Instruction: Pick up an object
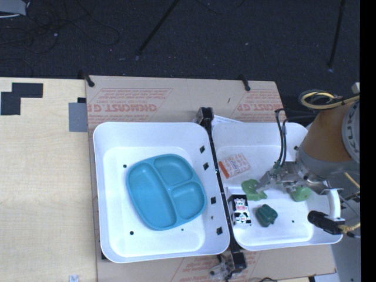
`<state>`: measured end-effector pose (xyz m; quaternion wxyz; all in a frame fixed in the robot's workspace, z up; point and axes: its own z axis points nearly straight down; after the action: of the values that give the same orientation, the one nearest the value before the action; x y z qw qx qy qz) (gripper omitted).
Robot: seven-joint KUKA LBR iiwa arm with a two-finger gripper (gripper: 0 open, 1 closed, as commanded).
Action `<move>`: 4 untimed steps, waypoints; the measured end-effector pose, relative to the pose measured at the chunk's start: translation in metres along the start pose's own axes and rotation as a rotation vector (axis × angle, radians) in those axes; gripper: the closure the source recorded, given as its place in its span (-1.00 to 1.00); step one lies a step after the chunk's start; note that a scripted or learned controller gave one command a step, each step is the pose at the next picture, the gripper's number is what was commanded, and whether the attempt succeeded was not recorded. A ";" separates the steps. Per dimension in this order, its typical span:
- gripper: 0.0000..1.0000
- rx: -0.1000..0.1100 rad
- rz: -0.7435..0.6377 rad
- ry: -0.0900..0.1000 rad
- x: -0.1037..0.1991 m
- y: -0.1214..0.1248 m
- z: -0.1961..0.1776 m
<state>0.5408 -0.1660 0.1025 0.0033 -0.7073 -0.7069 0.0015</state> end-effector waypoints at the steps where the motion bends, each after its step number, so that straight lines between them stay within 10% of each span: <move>1: 1.00 -0.002 0.005 -0.001 -0.002 0.000 -0.013; 4: 1.00 -0.009 -0.002 -0.003 0.001 0.005 -0.172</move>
<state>0.5466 -0.1651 0.2749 -0.0008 -0.7066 -0.7076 -0.0004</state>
